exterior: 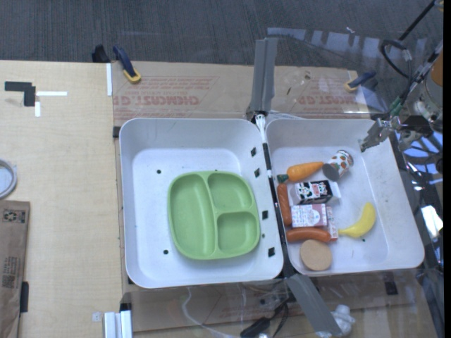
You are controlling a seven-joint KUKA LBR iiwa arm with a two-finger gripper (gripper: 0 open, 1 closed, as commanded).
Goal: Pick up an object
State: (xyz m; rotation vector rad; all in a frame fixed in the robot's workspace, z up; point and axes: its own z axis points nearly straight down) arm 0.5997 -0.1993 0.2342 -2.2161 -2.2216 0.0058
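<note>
The right bin (pixel 394 210) holds a cluster of toy foods. An orange carrot (pixel 305 170) lies beside a small patterned cup (pixel 340 162). Below them are a black-and-white milk carton (pixel 313 191), a pink box (pixel 309 216), a red sausage (pixel 284 204) and another sausage (pixel 308 234). A yellow banana (pixel 359 222) lies to the right and a tan round cookie (pixel 316 256) at the front. My gripper (pixel 373 135) hangs over the bin's far right corner, apart from all of them, with nothing seen in it.
The left bin (pixel 141 189) holds a green divided plate (pixel 213 215). A grey divider post (pixel 264 76) rises between the bins at the back. Clamps and cables sit along the bench's far right side. A tape roll (pixel 5 179) lies at the left edge.
</note>
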